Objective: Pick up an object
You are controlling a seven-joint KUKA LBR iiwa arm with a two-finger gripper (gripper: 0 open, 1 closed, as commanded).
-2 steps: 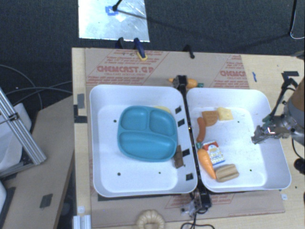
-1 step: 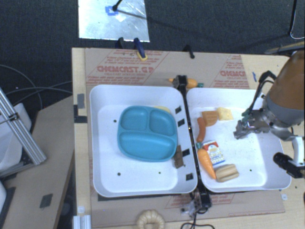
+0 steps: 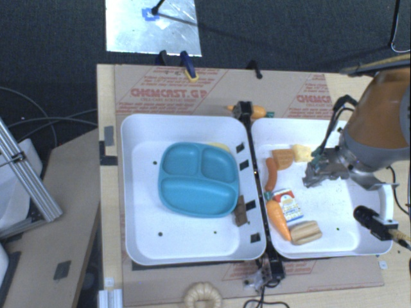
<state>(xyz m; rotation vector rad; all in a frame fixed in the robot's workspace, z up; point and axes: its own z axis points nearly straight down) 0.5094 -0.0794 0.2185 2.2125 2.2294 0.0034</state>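
Tool over the right bin, nothing grabbed yet

The tool [image 3: 316,172] hangs over the right bin [image 3: 340,242], just right of the cheese [image 3: 301,153] and bread [image 3: 282,157]; honestly can't tell if it's open or closed. Further out sit the sausage [image 3: 271,173], carton [image 3: 289,205], carrot [image 3: 278,219] and roll [image 3: 306,231]. I'd go for the cheese, since it's closest: centre over it and drop straight down. Blue plate [image 3: 196,178] sits in the left bin [image 3: 138,191].

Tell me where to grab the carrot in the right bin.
Grip the carrot across its thick orange upper half, coming straight down. It lies flat, tapering toward the near wall; the small carton crowds its right side, so set the fingers carefully there.
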